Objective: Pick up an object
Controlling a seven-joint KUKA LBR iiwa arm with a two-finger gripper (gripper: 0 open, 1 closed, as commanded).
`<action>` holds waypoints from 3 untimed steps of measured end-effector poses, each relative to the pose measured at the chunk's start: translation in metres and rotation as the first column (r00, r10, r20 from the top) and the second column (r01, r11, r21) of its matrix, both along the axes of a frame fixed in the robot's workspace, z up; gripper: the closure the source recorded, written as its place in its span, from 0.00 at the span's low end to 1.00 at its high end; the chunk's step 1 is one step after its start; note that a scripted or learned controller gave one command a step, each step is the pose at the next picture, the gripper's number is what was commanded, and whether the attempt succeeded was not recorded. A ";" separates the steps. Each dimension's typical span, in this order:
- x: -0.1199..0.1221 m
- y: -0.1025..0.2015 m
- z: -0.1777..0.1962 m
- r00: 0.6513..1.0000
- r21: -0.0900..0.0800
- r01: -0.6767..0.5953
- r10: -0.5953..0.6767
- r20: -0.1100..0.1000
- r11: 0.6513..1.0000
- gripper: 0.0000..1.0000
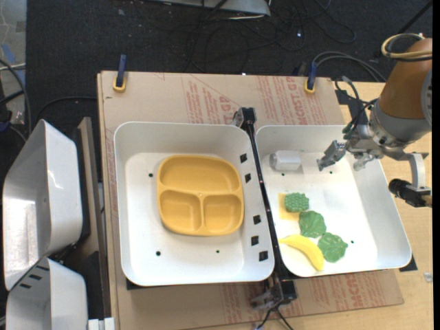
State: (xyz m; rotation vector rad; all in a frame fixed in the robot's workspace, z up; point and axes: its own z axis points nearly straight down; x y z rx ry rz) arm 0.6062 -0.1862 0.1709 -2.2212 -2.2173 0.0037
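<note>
Pincer [346, 155] at the end of the grey arm [405, 108], poised above the far right part of the right bin [385, 184]; its two dark fingers [330, 155] stand apart, with nothing between them. Landmark for all positions: the right bin. Grey block [286, 161], on the bin floor near the far left corner, just left of the pincer and apart from it. Green lumps, three in number: the first [296, 202] at the middle left of the bin, the second [313, 223] just nearer the camera, the third [333, 247] nearer still, toward the near wall. Yellow banana [306, 251], lying near the near left corner, touching the third green lump. Left bin [137, 205], adjoining the right bin on its left side, with a yellow divided plate [201, 193] on its floor.
</note>
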 end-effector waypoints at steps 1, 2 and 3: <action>-0.010 0.005 -0.053 1.000 0.001 0.000 0.000 -0.001 1.000 0.00; -0.008 0.004 -0.040 1.000 -0.002 0.000 0.000 0.006 1.000 1.00; -0.010 -0.001 0.021 1.000 -0.002 0.001 -0.001 0.008 1.000 1.00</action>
